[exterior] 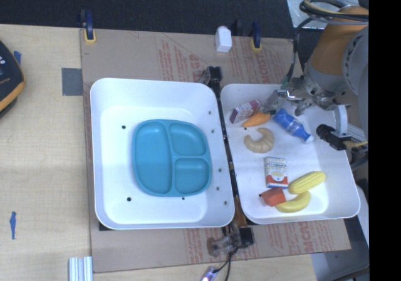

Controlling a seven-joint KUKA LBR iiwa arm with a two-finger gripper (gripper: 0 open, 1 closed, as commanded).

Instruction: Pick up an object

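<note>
The right bin [341, 201] holds several small items. At its far end lie a blue bottle [292, 124], an orange carrot [255, 121] and a dark pink packet [244, 111]. A tan croissant [259, 140] rests near the middle. Toward the front are a small red and white carton [276, 171], a yellow corn cob [306, 181], a banana [293, 204] and a red piece [272, 196]. My gripper [289, 97] hangs over the bin's far edge, just above the bottle's near end and right of the carrot. I see nothing held in it.
The left bin [106, 148] carries a blue divided plate [172, 156]. The arm's grey body and orange band [335, 48] fill the right side above the right bin. Clamps [88, 26] stand along the back of the cardboard base.
</note>
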